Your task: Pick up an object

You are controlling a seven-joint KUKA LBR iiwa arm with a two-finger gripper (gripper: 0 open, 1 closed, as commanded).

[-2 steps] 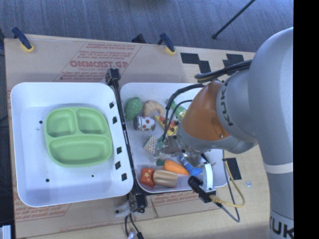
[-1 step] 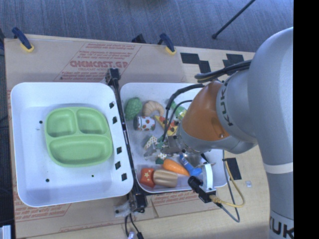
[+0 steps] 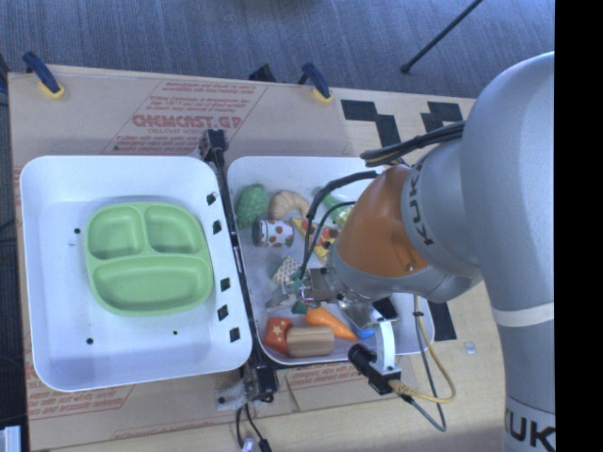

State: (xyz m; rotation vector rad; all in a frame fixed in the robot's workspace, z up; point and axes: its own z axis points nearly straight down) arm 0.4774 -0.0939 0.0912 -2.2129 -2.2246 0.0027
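Grey arm (image 3: 490, 205) lowers tool (image 3: 316, 295) into right bin (image 3: 247, 252) above carrot (image 3: 330, 321); tool's state cannot be told.

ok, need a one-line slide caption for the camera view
KUKA arm reaches into the right bin of toy food, over the carrot; green divided plate sits in the left bin.
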